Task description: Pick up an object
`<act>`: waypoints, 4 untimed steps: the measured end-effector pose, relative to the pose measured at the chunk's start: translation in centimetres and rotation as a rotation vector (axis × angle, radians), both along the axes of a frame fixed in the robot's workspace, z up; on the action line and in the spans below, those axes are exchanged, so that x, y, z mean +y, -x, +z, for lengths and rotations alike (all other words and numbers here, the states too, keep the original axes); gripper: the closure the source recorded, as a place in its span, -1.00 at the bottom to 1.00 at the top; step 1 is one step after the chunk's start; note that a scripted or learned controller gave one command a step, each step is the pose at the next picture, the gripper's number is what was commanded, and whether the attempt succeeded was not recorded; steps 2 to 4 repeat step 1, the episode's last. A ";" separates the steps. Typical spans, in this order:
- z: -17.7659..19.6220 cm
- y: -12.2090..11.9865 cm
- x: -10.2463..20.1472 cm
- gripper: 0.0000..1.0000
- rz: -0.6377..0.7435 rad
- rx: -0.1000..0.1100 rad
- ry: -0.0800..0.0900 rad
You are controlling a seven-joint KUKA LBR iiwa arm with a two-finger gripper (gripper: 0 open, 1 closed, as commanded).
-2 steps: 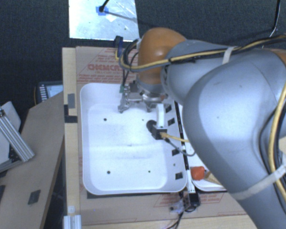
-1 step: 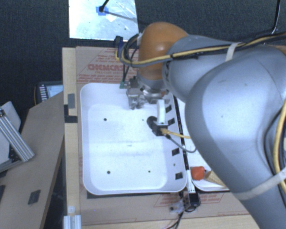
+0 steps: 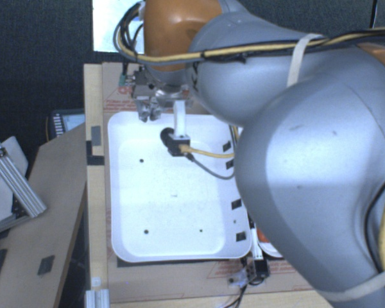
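Observation:
My gripper (image 3: 149, 113) hangs over the far left corner of the left white bin (image 3: 173, 204), just above its back rim. Its two short fingers stand close together and I see nothing between them. The bin floor shows a few small dark dots. A black plug (image 3: 173, 141) on a yellow and grey cable hangs from the wrist over the back of the bin. The grey arm (image 3: 308, 140) with its orange band (image 3: 176, 15) hides the right bin.
A cardboard base (image 3: 96, 191) frames the bin on the left and front. Aluminium rails (image 3: 13, 178) lie at the far left, off the bench. A red and white sliver (image 3: 264, 241) peeks out under the arm at the bin's front right.

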State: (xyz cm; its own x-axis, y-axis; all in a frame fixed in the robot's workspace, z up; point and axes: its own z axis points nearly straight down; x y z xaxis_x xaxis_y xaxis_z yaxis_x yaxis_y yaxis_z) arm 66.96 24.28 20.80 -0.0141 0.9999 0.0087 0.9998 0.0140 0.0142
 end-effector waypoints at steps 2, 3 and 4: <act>-13.1 0.3 -6.5 1.00 -0.018 0.021 0.012; -13.1 0.3 -6.5 1.00 -0.018 0.021 0.012; -13.1 0.3 -6.5 1.00 -0.018 0.021 0.012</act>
